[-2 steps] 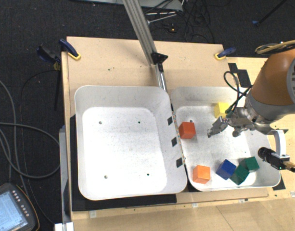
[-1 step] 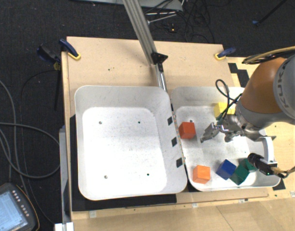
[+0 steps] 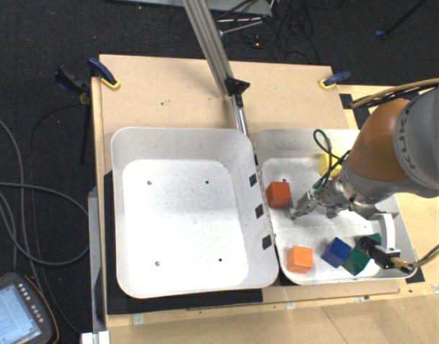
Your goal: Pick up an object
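wooden bench [image 3: 176, 95], two white bins [image 3: 180, 149], tool [image 3: 303, 208] beside red-orange block [image 3: 278, 193]

Tan desk [image 3: 169, 92]: bears two white bins side by side, left bin [image 3: 180, 206], right bin [image 3: 298, 167], rims touching.

speckled white plastic bins [image 3: 133, 149], matt
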